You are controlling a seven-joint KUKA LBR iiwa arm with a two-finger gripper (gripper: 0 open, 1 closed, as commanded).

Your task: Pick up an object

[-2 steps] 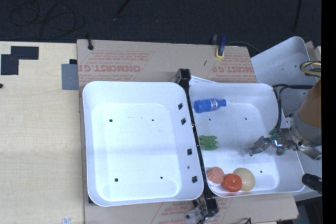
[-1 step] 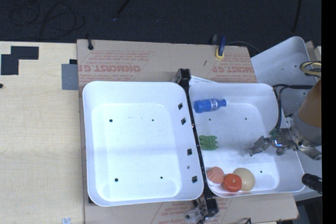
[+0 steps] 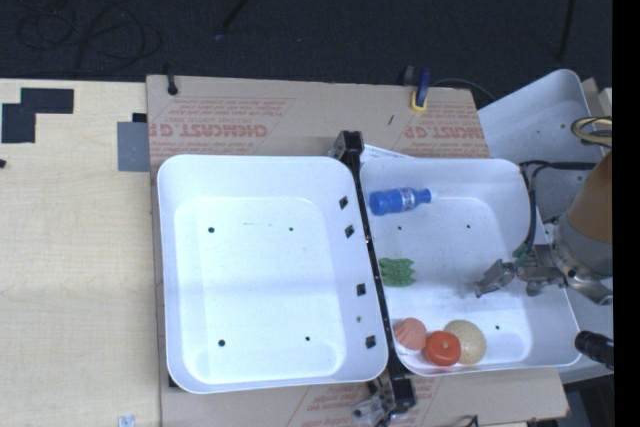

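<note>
The right bin (image 3: 500, 177) holds several small objects. A blue bottle (image 3: 399, 201) lies on its side near the far left corner. A small green object (image 3: 396, 271) rests by the left wall. At the near edge a pink piece (image 3: 408, 332), a red round object (image 3: 442, 348) and a cream round object (image 3: 466, 340) sit bunched together. My gripper (image 3: 505, 282) hangs low over the right half of this bin, right of the green object and above the cream one. I see nothing held in it.
The left bin (image 3: 180, 215) stands beside the right one, with a black divider strip (image 3: 365, 255) between them. Both rest on a cardboard sheet (image 3: 300, 120) on the wooden bench. A white shape (image 3: 545, 115) sits at the far right.
</note>
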